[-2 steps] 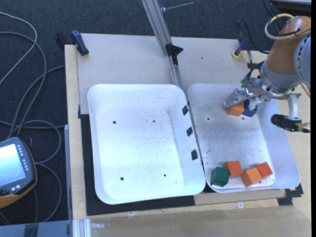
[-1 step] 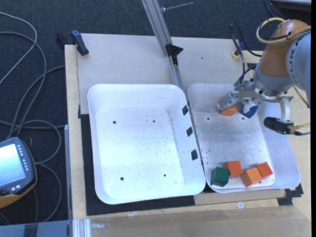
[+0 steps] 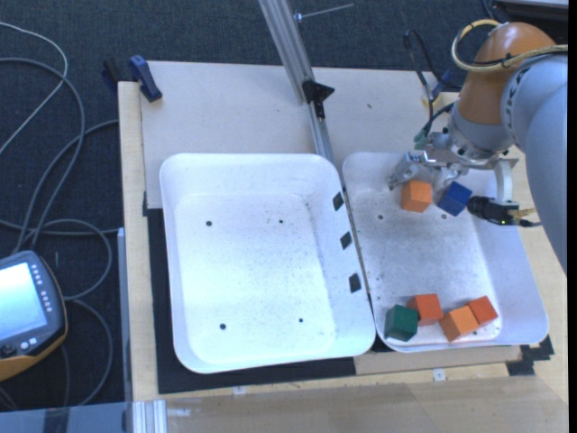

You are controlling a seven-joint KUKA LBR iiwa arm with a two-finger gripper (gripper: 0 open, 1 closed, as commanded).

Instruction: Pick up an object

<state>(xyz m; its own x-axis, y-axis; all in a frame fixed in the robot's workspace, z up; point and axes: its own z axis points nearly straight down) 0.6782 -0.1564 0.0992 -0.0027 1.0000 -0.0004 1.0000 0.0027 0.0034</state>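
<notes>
At the near end of the right bin [image 3: 424,260], we see a green block [image 3: 402,321] sitting by the wall shared with the left bin [image 3: 252,269]. Three orange blocks [image 3: 461,321] lie in a loose row just beside it, along the near rim. The one closest to the green block touches it or nearly so. The other two press together at the right.

The left bin's floor is white and speckled with dark flecks. A grey pendant [image 3: 22,305] with a lit screen lies on the dark floor off the bench's left side.

Farther back in the right bin, the gripper [image 3: 431,168] hangs low over the far end. An orange cube [image 3: 416,196] lies right under it, with a blue cube [image 3: 454,198] just beside that on the right. We cannot tell whether the gripper is released or clenched, or whether it touches either cube. The two cubes are well apart from the blocks at the near rim.

The grey arm [image 3: 541,115] reaches in from the right, its orange band [image 3: 505,48] above the wrist. Beyond the bins, the tan bench [image 3: 225,106] carries a blue clamp [image 3: 144,75] at its far left corner. A slanted metal pole [image 3: 284,34] rises from between the bins. Cables [image 3: 54,179] loop over the floor at left.
</notes>
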